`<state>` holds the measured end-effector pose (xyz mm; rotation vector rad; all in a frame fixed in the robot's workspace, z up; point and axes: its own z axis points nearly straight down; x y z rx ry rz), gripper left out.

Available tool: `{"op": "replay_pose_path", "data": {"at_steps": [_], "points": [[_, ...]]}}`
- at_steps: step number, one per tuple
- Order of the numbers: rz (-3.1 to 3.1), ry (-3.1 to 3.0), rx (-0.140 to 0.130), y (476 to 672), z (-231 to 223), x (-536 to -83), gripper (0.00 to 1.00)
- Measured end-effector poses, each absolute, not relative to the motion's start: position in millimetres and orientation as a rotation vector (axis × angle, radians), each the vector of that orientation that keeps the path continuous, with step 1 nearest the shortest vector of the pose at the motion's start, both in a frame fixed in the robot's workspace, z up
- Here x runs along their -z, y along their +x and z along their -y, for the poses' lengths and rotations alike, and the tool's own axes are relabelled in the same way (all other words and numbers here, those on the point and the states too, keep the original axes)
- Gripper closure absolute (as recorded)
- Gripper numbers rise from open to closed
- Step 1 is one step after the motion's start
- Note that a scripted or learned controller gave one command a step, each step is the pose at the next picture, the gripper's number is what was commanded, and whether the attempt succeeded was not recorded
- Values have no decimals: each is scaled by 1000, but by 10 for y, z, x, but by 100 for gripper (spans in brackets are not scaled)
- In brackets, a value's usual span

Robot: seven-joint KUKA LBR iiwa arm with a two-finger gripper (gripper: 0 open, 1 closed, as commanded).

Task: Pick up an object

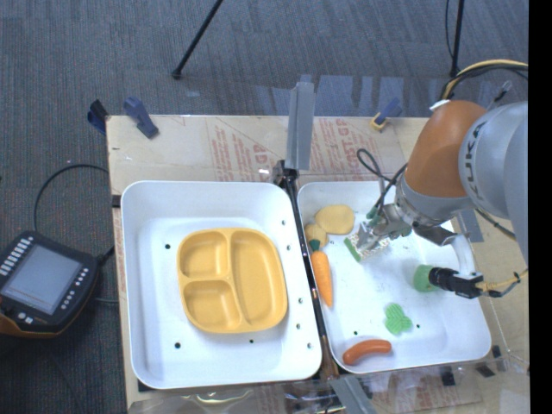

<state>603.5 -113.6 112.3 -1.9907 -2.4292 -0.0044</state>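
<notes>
A teach pendant lies on the floor at nine o'clock. On the surface, the left bin carries a yellow divided plate. In the right bin, a toy carrot lies along the left wall, pale yellow pieces at eleven o'clock, a sausage and green piece toward six. The hand hangs near the bin's middle; whether it is spread or pressed together I cannot tell.

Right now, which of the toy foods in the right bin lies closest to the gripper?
The pale yellow potato-like piece, just left of the gripper. The carrot, green piece and sausage lie farther toward the bin's near edge.
</notes>
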Motion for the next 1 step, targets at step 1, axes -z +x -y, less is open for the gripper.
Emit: {"op": "replay_pose_path", "data": {"at_steps": [1], "points": [[2429, -1991, 4, 6035, 1135, -1121, 0]]}}
